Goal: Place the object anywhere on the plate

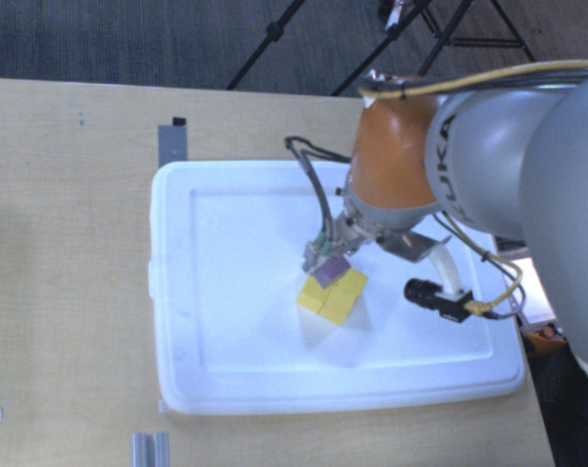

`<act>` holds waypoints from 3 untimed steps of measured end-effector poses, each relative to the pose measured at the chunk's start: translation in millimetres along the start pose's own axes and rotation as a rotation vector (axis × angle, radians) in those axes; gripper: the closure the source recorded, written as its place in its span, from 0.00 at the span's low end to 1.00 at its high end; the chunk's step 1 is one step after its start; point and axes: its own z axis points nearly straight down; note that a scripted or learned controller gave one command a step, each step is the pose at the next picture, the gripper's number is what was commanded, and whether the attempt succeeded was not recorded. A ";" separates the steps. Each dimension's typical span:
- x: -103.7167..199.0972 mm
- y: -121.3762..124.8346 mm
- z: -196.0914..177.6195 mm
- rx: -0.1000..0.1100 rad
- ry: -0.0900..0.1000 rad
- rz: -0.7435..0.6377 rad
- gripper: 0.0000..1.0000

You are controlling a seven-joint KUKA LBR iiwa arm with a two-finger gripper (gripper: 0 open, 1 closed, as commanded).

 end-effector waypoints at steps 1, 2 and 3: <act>-94.3 16.5 -11.1 0.001 -0.001 0.368 1.00; -11.0 -8.3 1.1 0.004 0.000 0.422 1.00; -92.0 0.3 0.8 0.002 -0.001 0.381 1.00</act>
